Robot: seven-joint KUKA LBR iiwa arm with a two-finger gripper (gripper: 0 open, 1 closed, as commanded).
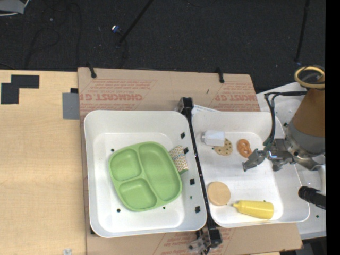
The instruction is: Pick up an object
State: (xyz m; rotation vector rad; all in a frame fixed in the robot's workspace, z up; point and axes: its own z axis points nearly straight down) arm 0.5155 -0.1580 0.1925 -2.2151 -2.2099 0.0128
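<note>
Yellow bottle [256, 209] in right bin [265, 122] front – end effector [254, 161] above bin, grip state unclear

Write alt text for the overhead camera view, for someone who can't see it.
A grey and orange robot arm reaches in from the right, its gripper low over the right white bin, near an orange pretzel-shaped toy. That bin also holds a chocolate-chip cookie, a white bottle, a tan disc and a yellow mustard bottle. The left bin holds a green divided plate.
</note>
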